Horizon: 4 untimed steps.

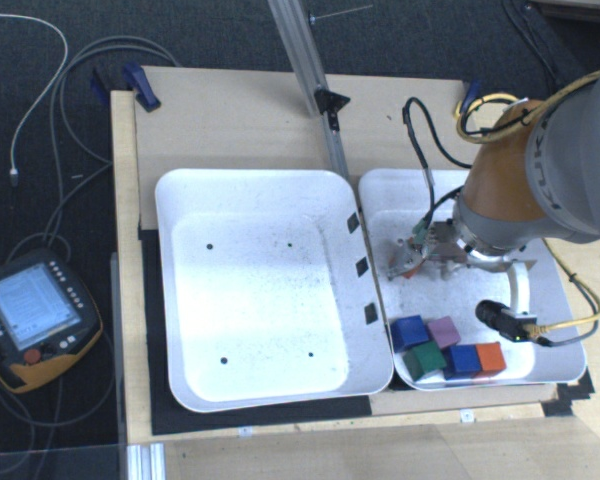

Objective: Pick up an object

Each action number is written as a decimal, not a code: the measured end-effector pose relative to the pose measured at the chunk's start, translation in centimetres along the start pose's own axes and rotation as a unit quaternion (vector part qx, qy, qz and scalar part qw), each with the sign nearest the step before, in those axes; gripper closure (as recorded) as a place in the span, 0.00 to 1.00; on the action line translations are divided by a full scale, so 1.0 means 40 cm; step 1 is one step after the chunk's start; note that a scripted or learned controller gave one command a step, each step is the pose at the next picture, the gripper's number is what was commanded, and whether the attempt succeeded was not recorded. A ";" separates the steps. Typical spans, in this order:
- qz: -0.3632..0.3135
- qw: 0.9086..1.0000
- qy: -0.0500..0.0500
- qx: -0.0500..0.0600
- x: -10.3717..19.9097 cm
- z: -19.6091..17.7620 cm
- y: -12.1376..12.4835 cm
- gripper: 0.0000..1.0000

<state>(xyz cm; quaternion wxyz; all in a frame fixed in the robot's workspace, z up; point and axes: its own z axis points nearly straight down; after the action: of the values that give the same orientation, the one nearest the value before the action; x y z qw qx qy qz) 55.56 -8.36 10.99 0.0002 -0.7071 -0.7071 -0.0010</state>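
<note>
Five blocks: blue block (408, 331), purple block (443, 330), green block (426, 359), a second blue block (465, 361), orange block (490, 357), all crowded into the near end of the right bin (553, 280).
Why there: my guess, the bin slopes or earlier tries pushed them.
Gripper (412, 256): low over the bin's middle, apart from the blocks, nothing seen between its ends; open or clenched, couldn't tell.
Axis: blocks looked near-square, no clear long side.
Left bin (180, 193): beside it.
</note>
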 end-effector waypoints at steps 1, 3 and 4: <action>-0.002 1.000 -0.001 -0.005 0.045 -0.238 0.054 0.00; -0.001 1.000 -0.001 -0.001 -0.020 0.027 0.147 0.00; 0.000 1.000 0.000 0.003 0.001 0.026 0.034 0.00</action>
<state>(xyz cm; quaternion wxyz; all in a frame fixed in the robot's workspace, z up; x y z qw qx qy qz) 56.92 -8.30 9.94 0.0030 -0.7075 -0.7067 0.0011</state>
